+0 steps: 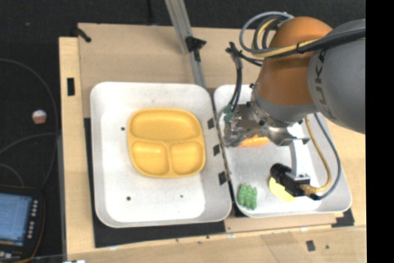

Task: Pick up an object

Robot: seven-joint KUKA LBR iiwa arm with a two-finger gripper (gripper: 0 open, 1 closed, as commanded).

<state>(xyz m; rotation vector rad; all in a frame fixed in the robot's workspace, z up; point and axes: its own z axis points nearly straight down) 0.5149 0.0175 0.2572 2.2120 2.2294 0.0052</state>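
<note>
My gripper (236, 132) hangs low over the left side of the right bin (289, 209), close to the wall shared with the left bin. A small orange object (255, 142) lies just to the right of the gripper, touching or nearly touching it; I cannot tell whether it sits between the fingers. A green knobbly object (247, 195) rests near the front left corner of the right bin. A pale yellow object (279, 191) lies to its right, partly hidden by the robot's own fittings.
The left bin (111, 194) holds a yellow divided plate (166, 142) with three compartments. A slanted metal post (178, 15) rises behind the bins. The arm's orange and grey bulk covers the back of the right bin.
</note>
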